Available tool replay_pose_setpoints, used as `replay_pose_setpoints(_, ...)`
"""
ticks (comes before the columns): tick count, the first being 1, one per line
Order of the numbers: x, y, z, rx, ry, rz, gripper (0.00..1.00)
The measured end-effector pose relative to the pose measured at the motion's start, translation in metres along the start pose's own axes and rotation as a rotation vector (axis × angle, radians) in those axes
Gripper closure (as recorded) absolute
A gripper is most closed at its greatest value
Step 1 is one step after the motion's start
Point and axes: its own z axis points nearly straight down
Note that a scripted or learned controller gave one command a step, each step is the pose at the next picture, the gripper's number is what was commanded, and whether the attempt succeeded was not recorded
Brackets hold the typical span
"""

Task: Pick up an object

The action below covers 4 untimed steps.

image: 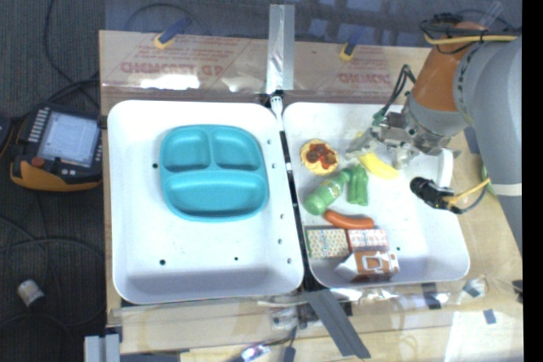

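My gripper (387, 150) is low in the upper part of the right bin (441, 242), open, with its fingers spread just above a yellow banana-like piece (379, 166). Nothing is held between them. To its left lie a small round pizza toy (320, 154), a light green bottle (325, 192) and a darker green vegetable (358, 186). Below those rest an orange-red sausage (348, 220) and three small food boxes (356, 250) near the bin's front.
A blue divided tray (212, 171) sits in the left bin (136, 258). A black cable connector (428, 191) hangs from the arm over the right bin. A handheld controller (59, 147) lies on the floor to the left.
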Motion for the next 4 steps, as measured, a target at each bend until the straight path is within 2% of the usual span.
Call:
replay_pose_setpoints(1,0.001,0.019,-0.064,0.017,0.003,0.045,0.0)
replay_pose_setpoints(2,0.007,0.005,-0.002,0.014,0.002,0.071,0.0)
replay_pose_setpoints(3,0.007,0.004,-0.007,0.022,0.002,0.069,1.0)
replay_pose_setpoints(4,0.082,-0.018,-0.121,0.007,0.003,-0.107,1.0)
